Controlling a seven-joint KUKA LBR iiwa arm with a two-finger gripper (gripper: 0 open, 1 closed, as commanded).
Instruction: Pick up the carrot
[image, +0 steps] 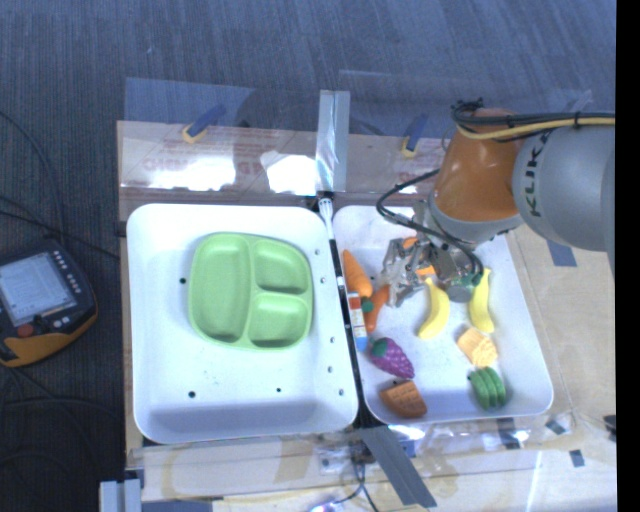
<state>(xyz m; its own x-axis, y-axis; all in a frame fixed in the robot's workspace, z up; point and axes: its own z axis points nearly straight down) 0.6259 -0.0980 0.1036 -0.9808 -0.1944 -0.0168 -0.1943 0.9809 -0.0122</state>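
The arm (520, 180) comes in from the upper right of the frame, its orange band sitting over the top of the right bin (530, 395). Below it the claw (405, 272) hangs low in the upper middle of that bin. How wide it stands I cannot tell; the metal parts blur together from here.

The carrot (356, 274) lies in the right bin's upper left part, close to the wall between the two bins, slanting down toward the right. It sits just left of the claw, and nothing shows it being gripped. Just below it lies a thin, mostly orange piece that is too small to name.

A yellow banana (435, 310) lies just right of the claw, and a second yellow banana (482, 302) sits further right. Lower down are a purple bunch of grapes (392, 357), an orange wedge (403, 400), a pale orange piece (478, 347) and a green vegetable (488, 387).

The left bin (160, 400) holds a green divided plate (250, 288). A handheld controller (45, 300) lies on the floor at the far left, off the tabletop (150, 150).
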